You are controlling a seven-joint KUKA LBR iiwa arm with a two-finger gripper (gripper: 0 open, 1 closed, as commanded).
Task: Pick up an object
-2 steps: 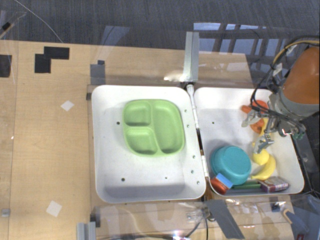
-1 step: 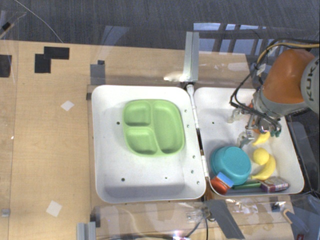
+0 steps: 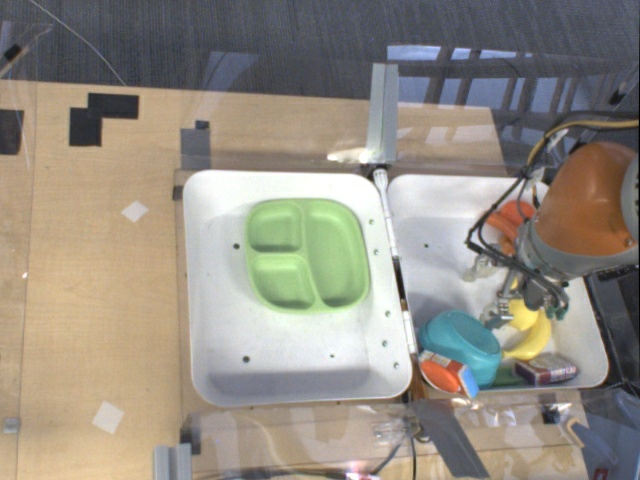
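Observation:
My gripper (image 3: 522, 306) hangs low in the right bin (image 3: 440, 218), under the arm's orange band. Right below it lies a yellow banana (image 3: 531, 336), whose upper end is hidden by the gripper. A teal bowl (image 3: 462, 345) sits just left of the banana. At the bowl's front edge rests a small orange and red item (image 3: 444, 374). A maroon box (image 3: 546, 370) lies at the bin's front right. An orange object (image 3: 512, 218) is half hidden behind the arm.
The left bin (image 3: 215, 368) holds a green divided plate (image 3: 305, 254) near its middle. A metal post (image 3: 384, 113) stands at the back between the bins. Cables loop around the wrist at the right bin's far side.

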